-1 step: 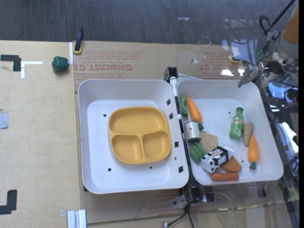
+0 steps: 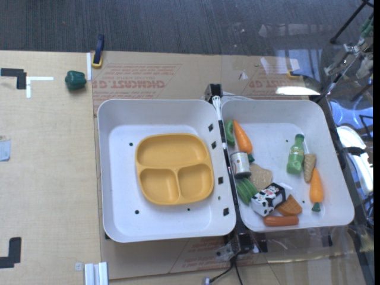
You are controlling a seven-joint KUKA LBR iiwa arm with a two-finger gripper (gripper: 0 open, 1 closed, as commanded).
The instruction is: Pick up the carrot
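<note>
A carrot (image 2: 241,136) lies in the right bin (image 2: 279,114) near its left wall, beside a small can (image 2: 240,162). Another carrot (image 2: 316,188) lies by a green bottle (image 2: 295,155). A yellow divided plate (image 2: 174,168) sits in the left bin (image 2: 113,177).

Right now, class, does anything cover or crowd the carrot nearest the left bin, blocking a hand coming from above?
Nothing lies over the carrot; its top is bare. But a green toy lies close along its left side, and a silver can sits just past its lower tip, so the sides are crowded.
</note>
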